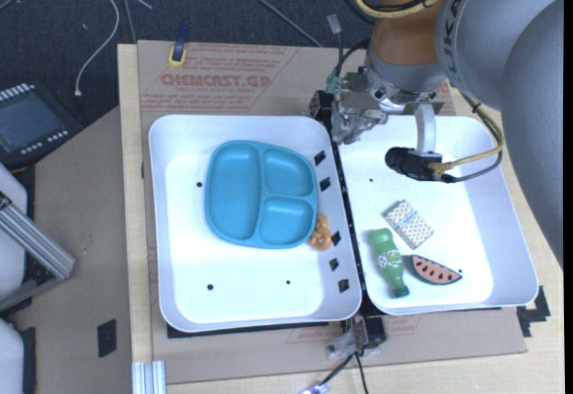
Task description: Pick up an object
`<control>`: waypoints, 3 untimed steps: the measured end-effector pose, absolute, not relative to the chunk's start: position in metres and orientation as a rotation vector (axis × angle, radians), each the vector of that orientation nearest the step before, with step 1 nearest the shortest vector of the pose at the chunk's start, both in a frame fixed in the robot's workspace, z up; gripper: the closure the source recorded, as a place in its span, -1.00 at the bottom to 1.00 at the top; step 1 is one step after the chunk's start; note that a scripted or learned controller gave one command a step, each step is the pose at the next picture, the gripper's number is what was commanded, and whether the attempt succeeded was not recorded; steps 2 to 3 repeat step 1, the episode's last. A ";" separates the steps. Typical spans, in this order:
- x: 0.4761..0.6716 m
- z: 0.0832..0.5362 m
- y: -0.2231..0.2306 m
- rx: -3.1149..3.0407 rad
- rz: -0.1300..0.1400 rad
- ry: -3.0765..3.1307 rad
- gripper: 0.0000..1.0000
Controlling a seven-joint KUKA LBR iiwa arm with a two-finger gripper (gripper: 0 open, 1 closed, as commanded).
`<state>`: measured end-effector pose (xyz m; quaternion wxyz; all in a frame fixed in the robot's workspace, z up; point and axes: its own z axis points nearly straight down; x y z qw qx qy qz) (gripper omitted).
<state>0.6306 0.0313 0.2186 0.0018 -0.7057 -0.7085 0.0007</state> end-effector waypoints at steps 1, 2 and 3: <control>0.617 0.231 0.077 -2.214 0.000 -2.224 1.00; 0.617 0.231 0.077 -2.214 0.000 -2.224 1.00; 0.617 0.231 0.077 -2.214 0.000 -2.224 1.00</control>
